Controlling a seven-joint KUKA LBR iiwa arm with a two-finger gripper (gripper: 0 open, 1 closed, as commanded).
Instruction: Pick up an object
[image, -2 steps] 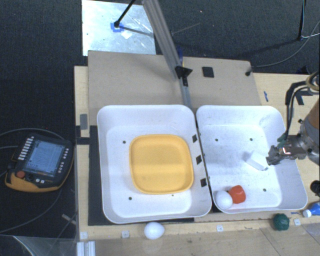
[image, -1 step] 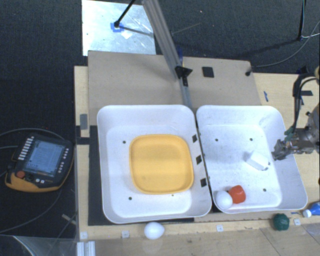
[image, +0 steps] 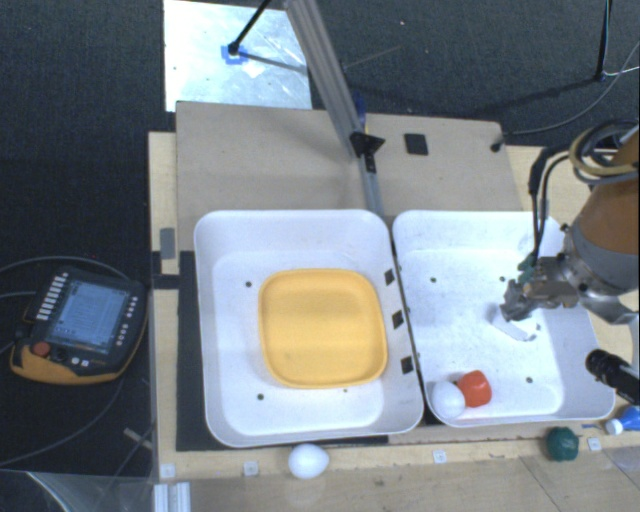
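Orange object (image: 475, 389), small, rounded-cylindrical, smooth, sits near front rim of right bin (image: 450, 262), touching a white egg-shaped ball (image: 446, 400) on its left. Gripper (image: 514, 308) hovers over bin's mid-right w/ nothing visibly between fingers; can't tell if spread or pressed together, too blurry, possibly a pale flat scrap beneath. Bin floor matte white, speckled, lots of bare room btwn gripper & orange object. Left bin (image: 225, 300) holds a yellow rounded-square plate (image: 323, 326), glossy, centred. Another white egg (image: 308, 461) lies outside on bench (image: 250, 160) edge; dark green ball (image: 562, 444) off right bin's front corner.
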